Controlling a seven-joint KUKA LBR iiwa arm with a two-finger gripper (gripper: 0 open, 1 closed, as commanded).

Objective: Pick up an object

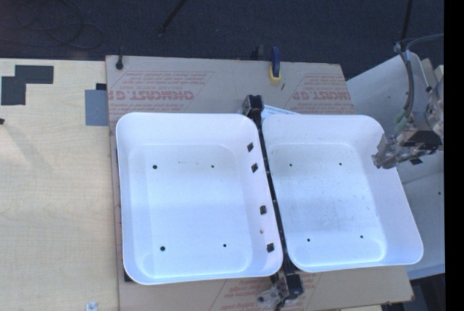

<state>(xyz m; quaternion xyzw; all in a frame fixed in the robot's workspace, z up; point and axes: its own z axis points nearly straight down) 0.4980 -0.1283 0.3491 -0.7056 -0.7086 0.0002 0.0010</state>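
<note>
My gripper hangs at the right rim of the right white bin, about level with the bin's upper half. It is small and dark against the grey bench, with the arm's wrist just to its right. The left white bin lies beside the right one, and both show bare white floors with a few small dark dots.
A black clip strip runs between the two bins. They rest on a cardboard sheet on a wooden bench. A blue and yellow clamp holds the sheet at the back. Cables hang near the arm at right.
</note>
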